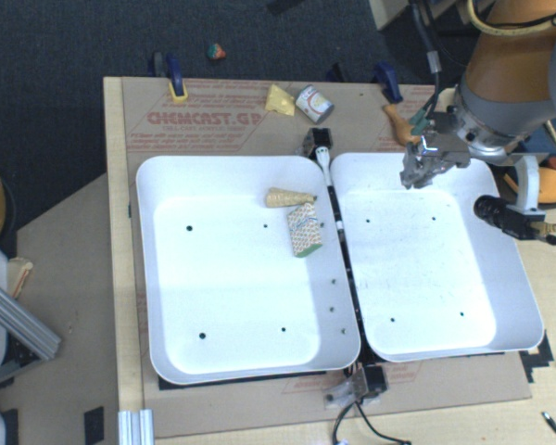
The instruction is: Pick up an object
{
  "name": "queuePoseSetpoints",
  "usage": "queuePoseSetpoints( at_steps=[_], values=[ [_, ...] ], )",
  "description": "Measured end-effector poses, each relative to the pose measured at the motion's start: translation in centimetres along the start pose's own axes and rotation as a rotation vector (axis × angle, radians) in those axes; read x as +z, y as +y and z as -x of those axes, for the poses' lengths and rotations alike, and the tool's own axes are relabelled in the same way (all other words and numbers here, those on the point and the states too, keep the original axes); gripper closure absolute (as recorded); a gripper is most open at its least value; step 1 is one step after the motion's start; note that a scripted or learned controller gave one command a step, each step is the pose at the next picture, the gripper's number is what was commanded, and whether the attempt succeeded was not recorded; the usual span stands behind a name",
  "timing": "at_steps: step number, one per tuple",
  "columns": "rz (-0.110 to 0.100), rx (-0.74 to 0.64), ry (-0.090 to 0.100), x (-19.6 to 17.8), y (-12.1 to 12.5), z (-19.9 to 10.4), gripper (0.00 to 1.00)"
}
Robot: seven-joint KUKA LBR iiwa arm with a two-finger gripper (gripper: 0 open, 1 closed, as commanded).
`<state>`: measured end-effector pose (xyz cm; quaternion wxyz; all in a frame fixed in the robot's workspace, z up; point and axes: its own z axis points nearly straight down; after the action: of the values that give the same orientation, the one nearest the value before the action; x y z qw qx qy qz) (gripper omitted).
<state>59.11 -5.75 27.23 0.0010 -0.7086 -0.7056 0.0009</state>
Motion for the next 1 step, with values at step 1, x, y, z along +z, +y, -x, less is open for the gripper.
queuePoseSetpoints(
  at_steps=[1],
  values=[
    [0.012,-0.001,-0.002,-7.79,-3.18,1.27,1.0]
  ],
)
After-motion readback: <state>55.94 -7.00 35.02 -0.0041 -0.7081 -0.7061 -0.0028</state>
